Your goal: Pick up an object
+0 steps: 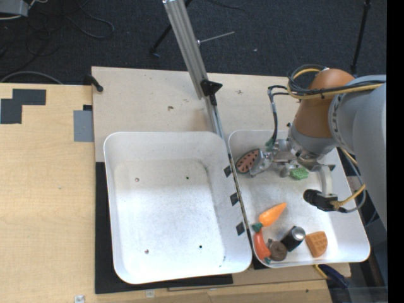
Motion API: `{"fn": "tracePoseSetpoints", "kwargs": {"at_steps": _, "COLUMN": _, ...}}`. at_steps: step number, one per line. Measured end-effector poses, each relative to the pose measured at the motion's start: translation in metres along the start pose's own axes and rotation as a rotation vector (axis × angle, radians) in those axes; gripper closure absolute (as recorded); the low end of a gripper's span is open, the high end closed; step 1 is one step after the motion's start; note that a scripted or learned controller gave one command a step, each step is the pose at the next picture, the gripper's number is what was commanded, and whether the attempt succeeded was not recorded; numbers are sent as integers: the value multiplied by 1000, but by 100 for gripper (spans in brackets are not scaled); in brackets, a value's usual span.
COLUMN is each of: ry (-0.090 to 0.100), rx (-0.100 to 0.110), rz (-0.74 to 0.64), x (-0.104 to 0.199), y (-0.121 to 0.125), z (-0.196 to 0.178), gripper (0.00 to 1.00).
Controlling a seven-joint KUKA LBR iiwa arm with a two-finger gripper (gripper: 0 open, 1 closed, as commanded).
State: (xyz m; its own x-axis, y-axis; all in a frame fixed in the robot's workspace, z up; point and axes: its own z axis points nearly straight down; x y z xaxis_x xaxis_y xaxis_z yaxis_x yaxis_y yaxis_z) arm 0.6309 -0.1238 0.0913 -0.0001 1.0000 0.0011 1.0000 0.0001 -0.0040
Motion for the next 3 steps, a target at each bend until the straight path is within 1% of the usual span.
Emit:
{"fn": "tracePoseSetpoints", "kwargs": {"at_steps": 1, "ry": 1, "rx": 1, "rz": 4, "x": -1, "y": 0, "z": -10, "gripper": 100}}
{"fn": "tracePoseSetpoints", "kwargs": {"at_steps": 2, "ry": -2, "rx": -7, "rz": 5, "x": -9, "y": 2, "z": -71, "gripper": 100}}
{"fn": "tracePoseSetpoints", "kwargs": {"at_steps": 3, "ry": -2, "rx": -8, "rz": -1, "x": -8, "y": 9, "z": -117, "gripper": 100}}
